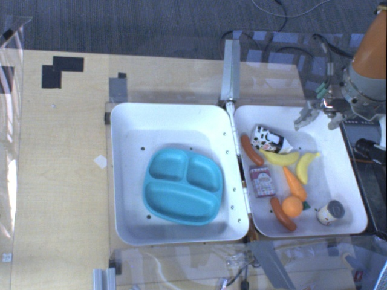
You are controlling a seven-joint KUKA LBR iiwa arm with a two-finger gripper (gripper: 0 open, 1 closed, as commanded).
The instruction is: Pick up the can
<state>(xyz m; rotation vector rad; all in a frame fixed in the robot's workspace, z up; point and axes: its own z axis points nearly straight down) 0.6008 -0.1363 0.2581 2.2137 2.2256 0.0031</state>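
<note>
Your pincer (318, 118) hangs spread wide and empty over the right bin's (358, 180) far edge, while the one can (331, 212) lies well apart in its near corner beside two bananas (293, 159).

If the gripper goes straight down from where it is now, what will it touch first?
Probably the bare floor of the right bin near its far edge. The gripper hangs open there; the milk carton lies to its left and the can sits nearer the camera. Depth is uncertain.
</note>
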